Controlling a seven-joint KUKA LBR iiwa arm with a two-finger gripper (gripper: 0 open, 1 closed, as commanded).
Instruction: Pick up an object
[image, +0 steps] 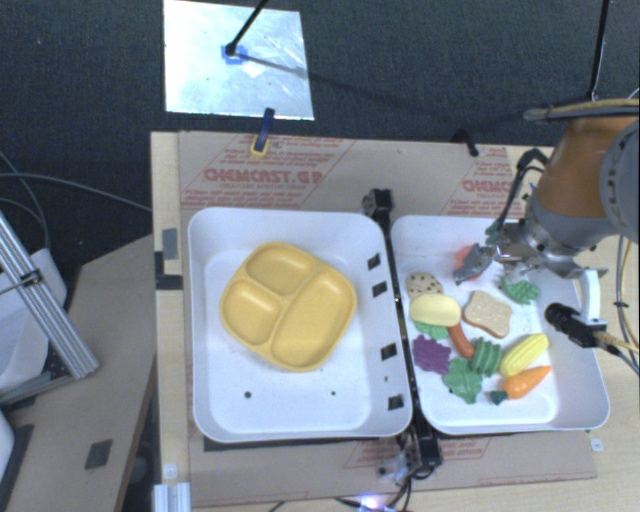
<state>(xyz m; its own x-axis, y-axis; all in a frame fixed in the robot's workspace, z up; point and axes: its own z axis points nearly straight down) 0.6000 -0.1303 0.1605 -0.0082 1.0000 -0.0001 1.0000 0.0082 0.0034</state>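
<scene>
The right bin (570, 405) holds several toy foods: a cookie (423, 284), a yellow lemon-like piece (435, 309), a bread slice (487, 313), purple grapes (431, 353), a yellow corn cob (524, 353), an orange carrot (527, 380) and green vegetables (473, 368). My gripper (492, 256) hangs low over the back of this bin. A small red-orange piece (464, 260) lies just to its left, and a green leafy piece (520, 291) sits below it. I cannot make out whether anything is held.
A yellow divided plate (288, 305) lies in the left bin (215, 400). The divider with black clips (390, 300) runs between the bins. A black cable end (572, 324) hangs from the arm over the right bin's right side.
</scene>
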